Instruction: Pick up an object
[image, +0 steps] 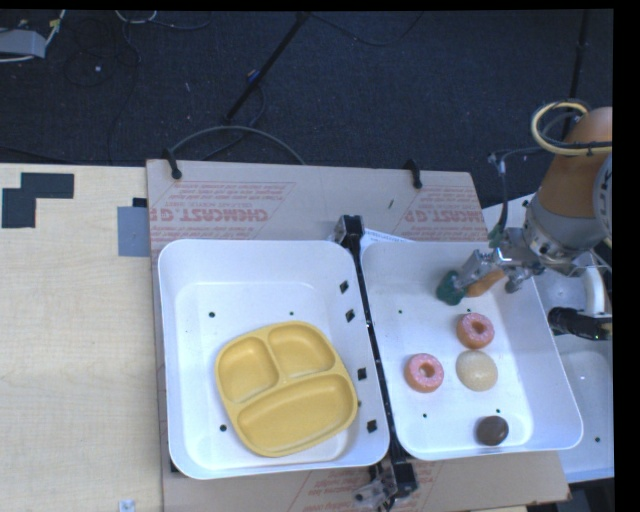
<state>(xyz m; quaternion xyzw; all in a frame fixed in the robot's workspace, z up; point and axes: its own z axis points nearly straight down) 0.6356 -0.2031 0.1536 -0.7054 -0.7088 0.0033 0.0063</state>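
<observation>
The right bin (540, 420) holds two pink-iced doughnuts (475, 330) (424, 372), a cream round bun (477, 370) and a dark brown round piece (491, 430). A toy carrot (462, 286), with a green top and an orange body, lies near the bin's far side. My gripper (500, 268) is low over the bin's far right part, right at the carrot's orange end. The wrist covers the place where they meet, so I can't tell if they touch.
A yellow three-compartment tray (287, 388) lies in the left bin (190, 300). A black divider (362, 330) runs between the bins. The grey arm with its orange band (578, 170) comes in from the upper right, over the bin's right rim.
</observation>
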